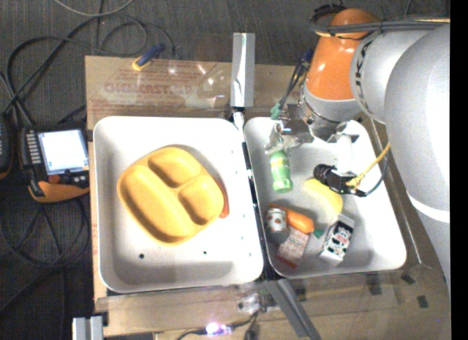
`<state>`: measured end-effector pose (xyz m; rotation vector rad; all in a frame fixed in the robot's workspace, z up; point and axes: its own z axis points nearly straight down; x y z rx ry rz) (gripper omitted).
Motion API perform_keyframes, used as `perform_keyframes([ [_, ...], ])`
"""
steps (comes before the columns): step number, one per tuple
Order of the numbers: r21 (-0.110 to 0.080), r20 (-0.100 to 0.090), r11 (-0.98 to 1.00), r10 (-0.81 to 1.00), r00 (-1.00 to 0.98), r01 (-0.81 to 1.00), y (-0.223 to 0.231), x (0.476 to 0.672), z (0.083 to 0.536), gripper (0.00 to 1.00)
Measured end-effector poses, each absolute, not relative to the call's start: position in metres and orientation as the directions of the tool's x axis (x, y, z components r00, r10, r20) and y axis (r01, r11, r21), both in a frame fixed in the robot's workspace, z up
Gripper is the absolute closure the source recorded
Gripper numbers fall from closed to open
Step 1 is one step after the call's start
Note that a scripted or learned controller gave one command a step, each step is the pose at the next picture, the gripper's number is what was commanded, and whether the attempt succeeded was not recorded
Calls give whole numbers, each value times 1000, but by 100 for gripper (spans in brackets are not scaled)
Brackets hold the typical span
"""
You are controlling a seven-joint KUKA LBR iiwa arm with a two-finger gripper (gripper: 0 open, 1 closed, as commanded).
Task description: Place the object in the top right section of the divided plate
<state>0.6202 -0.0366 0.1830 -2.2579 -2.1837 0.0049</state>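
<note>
A yellow divided plate (172, 192) with three sections lies tilted in the left bin (117, 258). My gripper (280, 139) hangs over the back left part of the right bin (380, 251), just above the cap end of a green bottle (281, 172) that lies on the bin floor. Nothing shows between the gripper and the bottle. Farther forward in the right bin lie a pale yellow piece (324, 194), an orange carrot-like piece (300, 221), a small can (276, 219), a red and white packet (294, 246) and a white carton (337, 239).
A sliver of something orange (224, 205) sticks out beside the plate's right rim. The wall between the bins (252, 207) runs just left of the bottle. A metal post (242, 68) stands behind the bins. The arm's grey body (420, 97) covers the right side.
</note>
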Motion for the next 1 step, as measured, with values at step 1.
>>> perform_keyframes([
  [1,-1,-4,-90,996,90,996,-36,654,269,100],
])
